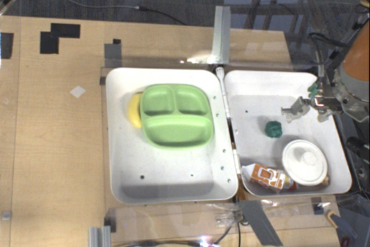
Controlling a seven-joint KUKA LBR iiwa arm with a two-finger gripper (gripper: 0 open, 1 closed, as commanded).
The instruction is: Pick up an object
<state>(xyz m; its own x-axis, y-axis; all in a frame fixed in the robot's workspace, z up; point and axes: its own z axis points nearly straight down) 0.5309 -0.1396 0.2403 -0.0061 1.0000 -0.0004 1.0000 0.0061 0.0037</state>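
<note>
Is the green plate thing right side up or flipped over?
Right side up. The green divided plate lies flat in the left bin, and its three hollow compartments face upward, all empty.

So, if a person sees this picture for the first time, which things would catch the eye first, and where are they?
Probably the green divided tray in the left bin, with something yellow showing from under its left edge. Next, in the right bin, a small dark green object lies near the middle, a white round lidded container sits toward the front right, and an orange packet lies at the front. The gripper is above the right bin's back right part.
</note>
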